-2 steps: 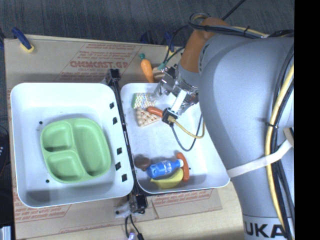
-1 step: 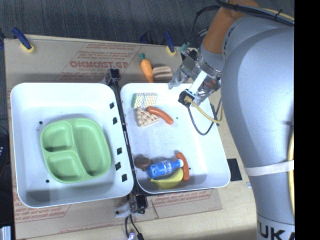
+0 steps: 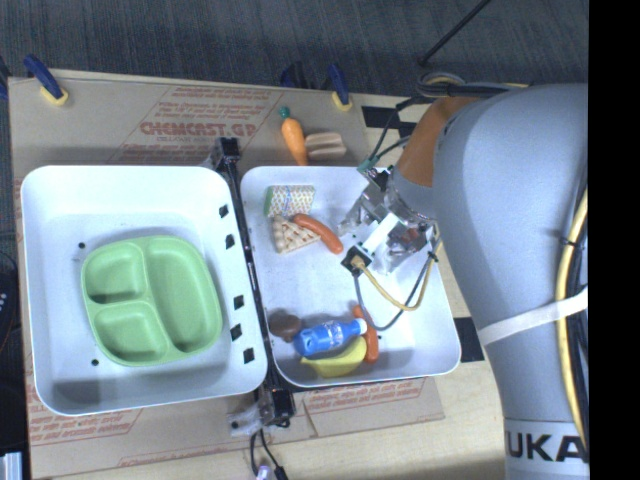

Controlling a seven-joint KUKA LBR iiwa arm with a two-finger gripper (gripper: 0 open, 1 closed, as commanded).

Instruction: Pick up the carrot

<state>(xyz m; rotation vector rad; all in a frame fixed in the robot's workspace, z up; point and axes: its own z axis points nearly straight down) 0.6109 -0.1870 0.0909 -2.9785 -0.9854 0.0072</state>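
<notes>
The carrot [image 3: 292, 139], orange with a green top, lies on the cardboard just behind the right bin [image 3: 440, 340], outside it and beside a tan bread-like piece [image 3: 325, 146]. My gripper [image 3: 383, 220] hangs low over the right bin's far right part, well to the right of the carrot and nearer the camera. No object shows in its grasp. The grey arm covers the bin's right edge.
The right bin holds a waffle cracker [image 3: 287, 234], a pale checked block [image 3: 290, 200], a red-orange sausage [image 3: 318, 232], a brown lump [image 3: 285, 323], a blue bottle [image 3: 328, 337], a banana [image 3: 335, 363] and an orange piece [image 3: 371, 344]. A green divided plate [image 3: 150, 298] lies in the left bin [image 3: 50, 208].
</notes>
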